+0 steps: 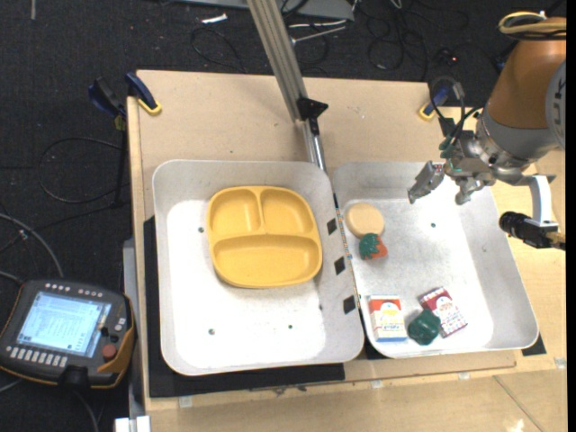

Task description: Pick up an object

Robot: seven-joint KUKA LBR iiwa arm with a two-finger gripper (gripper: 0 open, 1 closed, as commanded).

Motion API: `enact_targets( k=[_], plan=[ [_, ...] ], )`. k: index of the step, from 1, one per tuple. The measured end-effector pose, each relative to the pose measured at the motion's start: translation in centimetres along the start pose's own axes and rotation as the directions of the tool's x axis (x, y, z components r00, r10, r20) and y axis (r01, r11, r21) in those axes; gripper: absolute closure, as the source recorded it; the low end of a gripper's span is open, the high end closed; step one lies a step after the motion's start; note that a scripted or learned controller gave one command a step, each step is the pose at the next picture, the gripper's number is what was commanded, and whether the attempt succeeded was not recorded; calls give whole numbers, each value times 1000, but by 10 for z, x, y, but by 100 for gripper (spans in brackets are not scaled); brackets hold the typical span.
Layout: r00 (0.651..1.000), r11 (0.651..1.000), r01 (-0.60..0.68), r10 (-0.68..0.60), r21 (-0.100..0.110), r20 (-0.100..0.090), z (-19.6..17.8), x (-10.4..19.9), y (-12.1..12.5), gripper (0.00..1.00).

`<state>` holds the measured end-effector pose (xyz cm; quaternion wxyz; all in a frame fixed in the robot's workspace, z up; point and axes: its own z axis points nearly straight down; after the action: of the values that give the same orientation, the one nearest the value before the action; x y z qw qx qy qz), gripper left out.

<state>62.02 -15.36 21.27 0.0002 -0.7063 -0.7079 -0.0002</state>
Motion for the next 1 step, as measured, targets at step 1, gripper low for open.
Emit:
enact_targets(
  k=[1],
  plan=[
    [1000, 1000, 1, -1, 0, 1, 0, 0, 0, 0]
  ],
)
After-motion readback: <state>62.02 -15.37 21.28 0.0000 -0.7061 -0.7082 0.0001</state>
